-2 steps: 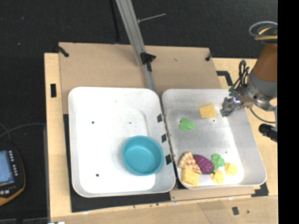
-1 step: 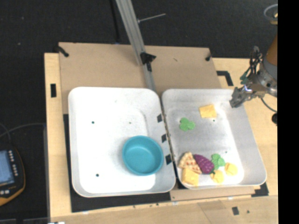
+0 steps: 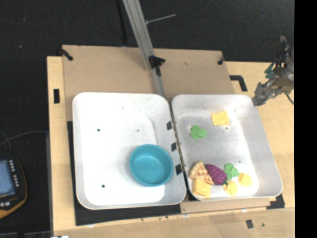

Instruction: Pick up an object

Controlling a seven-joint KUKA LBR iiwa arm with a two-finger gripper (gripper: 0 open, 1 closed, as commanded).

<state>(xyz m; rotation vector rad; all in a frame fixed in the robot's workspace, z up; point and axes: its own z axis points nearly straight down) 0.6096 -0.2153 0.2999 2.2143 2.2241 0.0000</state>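
Observation:
My gripper [image 3: 259, 99] hangs at the right edge of the view, just past the right bin's [image 3: 257, 133] far right corner, with nothing seen between its fingers. In the right bin lie a yellow square piece [image 3: 220, 118], a green clover-shaped piece [image 3: 198, 132], and a cluster at the near edge: a waffle-patterned piece [image 3: 198, 170], a purple piece [image 3: 216, 172], a green piece [image 3: 231, 171] and yellow pieces [image 3: 244, 179]. A blue bowl [image 3: 151, 164] sits in the left bin [image 3: 99, 118].
A grey slanted pole [image 3: 141, 33] runs from the top of the view down to the gap between the bins. A handheld controller [image 3: 9, 180] lies at the far left edge. Brown board surrounds both bins.

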